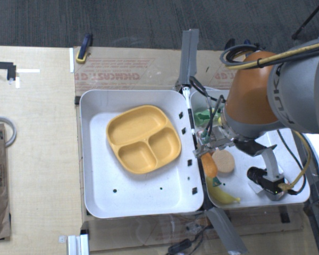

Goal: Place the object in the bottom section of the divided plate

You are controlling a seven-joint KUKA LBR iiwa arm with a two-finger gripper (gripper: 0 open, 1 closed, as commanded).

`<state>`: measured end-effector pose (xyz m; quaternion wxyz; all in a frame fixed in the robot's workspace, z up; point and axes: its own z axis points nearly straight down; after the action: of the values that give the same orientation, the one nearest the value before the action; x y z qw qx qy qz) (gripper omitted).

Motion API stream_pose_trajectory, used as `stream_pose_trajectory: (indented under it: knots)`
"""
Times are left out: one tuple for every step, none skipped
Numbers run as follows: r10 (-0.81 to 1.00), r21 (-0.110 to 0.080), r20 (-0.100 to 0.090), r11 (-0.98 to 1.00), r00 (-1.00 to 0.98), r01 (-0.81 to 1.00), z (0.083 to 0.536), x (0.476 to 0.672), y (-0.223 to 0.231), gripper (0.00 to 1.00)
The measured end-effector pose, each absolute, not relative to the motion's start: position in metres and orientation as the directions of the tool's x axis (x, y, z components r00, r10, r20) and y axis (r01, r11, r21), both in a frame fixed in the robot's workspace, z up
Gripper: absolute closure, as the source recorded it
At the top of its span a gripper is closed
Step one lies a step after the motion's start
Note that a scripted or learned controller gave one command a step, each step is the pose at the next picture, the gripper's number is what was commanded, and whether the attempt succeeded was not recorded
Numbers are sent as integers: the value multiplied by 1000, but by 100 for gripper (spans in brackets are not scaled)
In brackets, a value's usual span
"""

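Observation:
A yellow divided plate (pixel 143 138) lies in the left white bin (pixel 95 190), with one large section at the top and two smaller ones below. My gripper (pixel 204 145) hangs over the left edge of the right bin (pixel 297 195), just past the wall between the bins. An orange carrot-like piece (pixel 209 166) lies right under it, touching or nearly touching the gripper's tip. I cannot make out whether anything sits in the gripper. A tan round disc (pixel 224 162) rests beside the orange piece.
A yellow banana (pixel 223 195) lies at the front of the right bin. Something green (pixel 203 116) sits behind the gripper among cables. The arm's orange band covers much of the right bin. A blue and yellow tool (pixel 84 48) lies on the bench beyond the left bin.

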<state>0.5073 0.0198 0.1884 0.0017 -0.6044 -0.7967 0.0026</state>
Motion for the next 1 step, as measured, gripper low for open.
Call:
stream_pose_trajectory:
  knots:
    - [838, -4, 0, 545, -545, 838, 189, 580, 69, 100]
